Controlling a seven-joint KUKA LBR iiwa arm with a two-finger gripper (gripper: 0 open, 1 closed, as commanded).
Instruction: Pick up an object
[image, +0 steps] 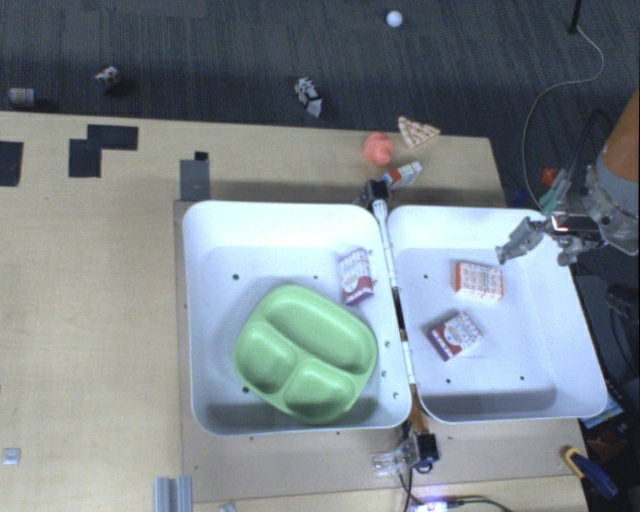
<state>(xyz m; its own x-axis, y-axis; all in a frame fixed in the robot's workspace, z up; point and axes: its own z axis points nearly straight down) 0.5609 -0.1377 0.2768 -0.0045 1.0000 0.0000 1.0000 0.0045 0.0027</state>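
While hanging over the far right corner of the right bin (575, 330), carries nothing: the pincer (540, 243) at the end of the grey arm (615, 195), fingers (517, 243) spread apart at a moderate width, with bare white bin floor showing in the gap. Touches no object, as far as the slanted view lets on; whether the tips meet the bin floor, cannot tell.

Just to the pincer's left and a little nearer the camera: an orange-and-white carton (478, 281), lying flat in the right bin, apart from the fingertips. Further toward the camera from there, and still left of the pincer: a dark red-and-white packet (455, 334), also flat, tilted on the floor of the same bin, near the carton but not touching it.

Well to the pincer's left, across the divider between the bins: a red-and-white box (356, 276) resting near the right wall of the left bin (200, 300). Beyond that, further left and nearer the camera: a green compartment tray (305, 351), sitting tilted in the left bin, close beside the box.

Behind the bins, up and left of the pincer on the wooden bench (90, 320): a pink ball (378, 149), a pizza-slice toy (418, 132) and a small tube (404, 176), all well clear of the fingers.
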